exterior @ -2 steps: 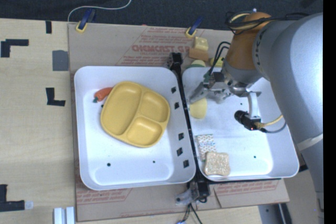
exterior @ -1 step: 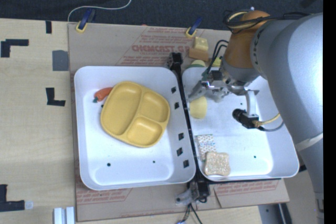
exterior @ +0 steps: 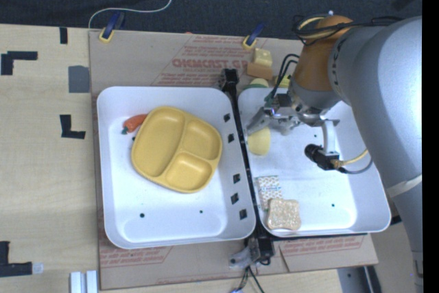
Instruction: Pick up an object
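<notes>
A pale yellow fruit point(exterior: 260, 141) lies in the right bin point(exterior: 343, 216), close to the bin's left wall. The gripper point(exterior: 264, 121) hangs just above and beside it, metal fingers point(exterior: 257, 123) pointing down-left toward the fruit; whether they touch it, or how wide they stand, cannot be told. A green-and-white item point(exterior: 258, 84) sits just beyond the gripper at the bin's far edge, and a tan block point(exterior: 260, 63) lies past that on the cardboard. Near the bin's front lie a speckled packet point(exterior: 269, 185) and a tan sponge point(exterior: 283, 214), touching. The left bin point(exterior: 116, 216) holds a yellow divided plate point(exterior: 177, 148), with a carrot point(exterior: 134, 122) at its far-left edge.
</notes>
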`<action>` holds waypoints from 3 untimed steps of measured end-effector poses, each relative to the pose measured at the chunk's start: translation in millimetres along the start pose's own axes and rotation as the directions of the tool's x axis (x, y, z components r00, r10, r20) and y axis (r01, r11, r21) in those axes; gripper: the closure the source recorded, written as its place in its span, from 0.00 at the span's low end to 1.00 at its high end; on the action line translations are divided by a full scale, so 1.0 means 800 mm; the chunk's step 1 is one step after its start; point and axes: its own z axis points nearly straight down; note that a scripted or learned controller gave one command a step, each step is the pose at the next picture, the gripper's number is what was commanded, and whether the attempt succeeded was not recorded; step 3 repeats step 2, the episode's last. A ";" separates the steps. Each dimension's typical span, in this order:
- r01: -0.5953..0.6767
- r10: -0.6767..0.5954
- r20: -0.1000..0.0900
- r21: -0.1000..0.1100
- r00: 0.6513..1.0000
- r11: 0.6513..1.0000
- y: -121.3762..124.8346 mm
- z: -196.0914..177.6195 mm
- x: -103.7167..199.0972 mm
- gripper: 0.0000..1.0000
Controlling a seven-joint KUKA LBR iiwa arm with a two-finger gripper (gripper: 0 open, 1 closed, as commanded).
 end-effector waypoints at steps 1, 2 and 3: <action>0.001 -0.001 -0.002 0.000 1.000 1.000 0.009 0.000 -0.004 0.00; 0.000 0.000 0.000 0.000 1.000 1.000 -0.002 0.000 -0.003 0.00; 0.000 0.000 0.000 0.000 1.000 1.000 -0.002 0.000 -0.003 0.00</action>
